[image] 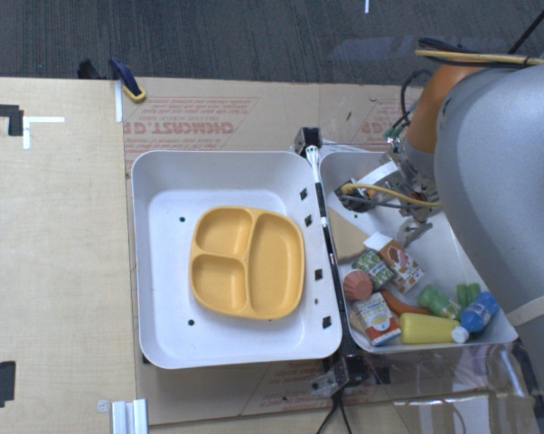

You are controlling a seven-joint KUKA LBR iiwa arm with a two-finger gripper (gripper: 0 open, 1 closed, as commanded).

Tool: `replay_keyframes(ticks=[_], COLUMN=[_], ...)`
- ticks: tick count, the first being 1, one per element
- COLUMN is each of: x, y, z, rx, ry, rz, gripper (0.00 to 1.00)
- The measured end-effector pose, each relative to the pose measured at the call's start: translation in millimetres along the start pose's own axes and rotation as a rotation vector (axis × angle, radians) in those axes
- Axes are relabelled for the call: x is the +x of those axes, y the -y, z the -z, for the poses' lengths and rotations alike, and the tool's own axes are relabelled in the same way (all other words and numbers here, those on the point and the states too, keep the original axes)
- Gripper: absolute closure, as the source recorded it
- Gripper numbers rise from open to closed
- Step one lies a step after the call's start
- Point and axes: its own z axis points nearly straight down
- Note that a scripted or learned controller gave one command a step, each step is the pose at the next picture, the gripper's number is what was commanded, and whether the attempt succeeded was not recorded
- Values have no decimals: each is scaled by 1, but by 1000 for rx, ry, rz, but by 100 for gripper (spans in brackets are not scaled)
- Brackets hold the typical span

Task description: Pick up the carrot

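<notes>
Two shallow white bins are set side by side on the bench. A yellow plastic plate with three sections [248, 263] is laid in the left bin [154, 242]. The small orange carrot [400, 302] is seen in the right bin [489, 333], among a red ball [358, 286], a yellow bottle [432, 329] and little packets. The gripper [408, 208] is hung over that bin's far end, well apart from the carrot; whether it is open cannot be told.

Yellow tray [248, 262]; white bins [154, 269]; orange carrot [400, 303]; yellow bottle [430, 329].
</notes>
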Motion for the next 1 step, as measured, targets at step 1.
replay_keyframes(ticks=[1], x=[-71], y=[-71], z=[10], rx=[-25], ry=[-31], rz=[-150], gripper=[0])
